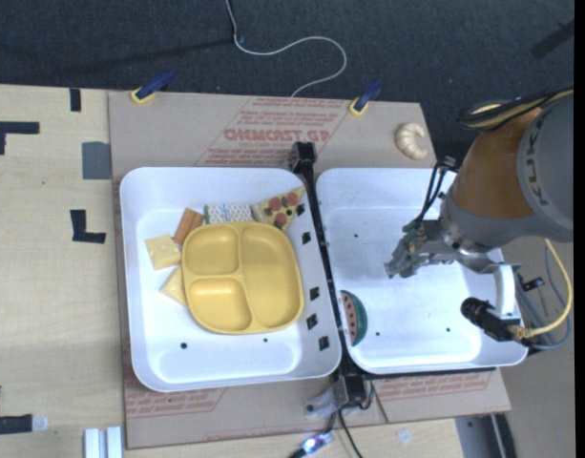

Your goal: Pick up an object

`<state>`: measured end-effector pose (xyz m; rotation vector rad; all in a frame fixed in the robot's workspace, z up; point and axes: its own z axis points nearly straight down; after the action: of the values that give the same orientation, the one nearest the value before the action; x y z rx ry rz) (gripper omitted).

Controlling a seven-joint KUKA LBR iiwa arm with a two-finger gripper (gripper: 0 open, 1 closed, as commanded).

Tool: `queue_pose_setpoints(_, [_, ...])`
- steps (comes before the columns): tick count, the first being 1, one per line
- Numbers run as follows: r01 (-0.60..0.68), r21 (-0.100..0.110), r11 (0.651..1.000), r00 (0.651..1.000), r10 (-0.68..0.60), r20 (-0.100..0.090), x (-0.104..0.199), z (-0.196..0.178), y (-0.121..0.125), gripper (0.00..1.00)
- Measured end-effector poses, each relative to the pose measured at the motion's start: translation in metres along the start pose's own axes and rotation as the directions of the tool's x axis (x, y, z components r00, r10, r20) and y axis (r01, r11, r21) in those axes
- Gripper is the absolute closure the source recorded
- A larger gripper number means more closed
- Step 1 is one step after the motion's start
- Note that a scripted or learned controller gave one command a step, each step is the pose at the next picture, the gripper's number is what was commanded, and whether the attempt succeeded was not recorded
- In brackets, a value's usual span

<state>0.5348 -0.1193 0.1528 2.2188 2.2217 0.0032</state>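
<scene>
In the left bin (139, 256) I see a yellow divided plate (242, 277) lying over flat pieces: a tan square (162, 251), an orange strip (187, 223) and a patterned card (281, 206). In the right bin (416, 346), a round watermelon-like piece (353, 316) leans at the left wall. My gripper (403, 260) hangs over that bin's middle, well apart from it; I cannot tell how its jaws stand.

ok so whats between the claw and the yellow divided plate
In the camera view, bare white floor of the right bin, then the black divider where the two bins meet, lie between the claw and the yellow divided plate.
</scene>
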Motion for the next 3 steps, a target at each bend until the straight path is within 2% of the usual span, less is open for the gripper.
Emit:
queue_pose_setpoints(1, [0.001,0.0,1.0,1.0,-0.001,0.0,0.008,-0.045,0.0,1.0])
queue_pose_setpoints(2, [0.001,0.001,1.0,1.0,-0.001,0.0,0.009,-0.073,0.001,1.0])
queue_pose_setpoints(3, [0.004,0.004,1.0,1.0,-0.004,0.0,0.054,-0.062,0.019,1.0])
